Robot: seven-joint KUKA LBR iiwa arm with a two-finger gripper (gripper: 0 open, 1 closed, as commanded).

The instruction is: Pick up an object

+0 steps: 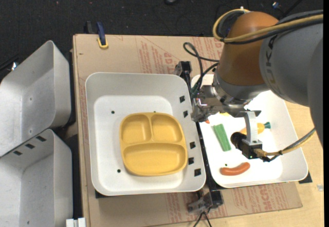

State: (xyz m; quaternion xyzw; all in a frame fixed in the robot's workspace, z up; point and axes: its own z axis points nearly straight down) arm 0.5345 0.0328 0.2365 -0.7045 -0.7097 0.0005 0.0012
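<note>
grey arm's gripper (202, 109) was over the left rim of the right white plastic bin (272, 172) – clenched or released, could not tell | flat green rectangular block (222, 137) lay near it in that bin | red sausage-shaped toy (235, 170) lay by the front wall | yellow three-compartment plastic plate (153, 144) sat in the left white plastic bin (103, 97)
</note>
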